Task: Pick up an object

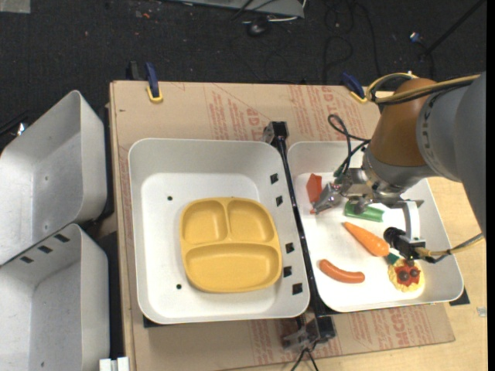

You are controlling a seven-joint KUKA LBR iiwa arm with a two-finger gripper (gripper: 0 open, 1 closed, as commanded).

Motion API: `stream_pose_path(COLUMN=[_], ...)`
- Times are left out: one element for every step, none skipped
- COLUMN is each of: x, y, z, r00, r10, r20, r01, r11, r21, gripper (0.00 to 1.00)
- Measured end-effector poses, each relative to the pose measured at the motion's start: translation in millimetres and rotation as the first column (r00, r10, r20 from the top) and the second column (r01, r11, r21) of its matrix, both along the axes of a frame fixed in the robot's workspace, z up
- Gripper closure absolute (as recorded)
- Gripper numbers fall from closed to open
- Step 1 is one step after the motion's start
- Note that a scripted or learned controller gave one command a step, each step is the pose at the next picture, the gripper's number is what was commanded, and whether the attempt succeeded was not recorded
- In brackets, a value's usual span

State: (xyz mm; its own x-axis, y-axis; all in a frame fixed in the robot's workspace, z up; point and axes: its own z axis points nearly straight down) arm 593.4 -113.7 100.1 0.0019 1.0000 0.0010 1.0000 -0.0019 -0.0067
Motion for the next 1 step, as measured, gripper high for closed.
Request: stream_pose_path(x=[1.9], y=[-0.1], z=[14.1], r00=[1.000], r10=[-0.001], r20=[0.008], r01=[0.001], r11=[1.000], r21=[-0.002], gripper=[1.00])
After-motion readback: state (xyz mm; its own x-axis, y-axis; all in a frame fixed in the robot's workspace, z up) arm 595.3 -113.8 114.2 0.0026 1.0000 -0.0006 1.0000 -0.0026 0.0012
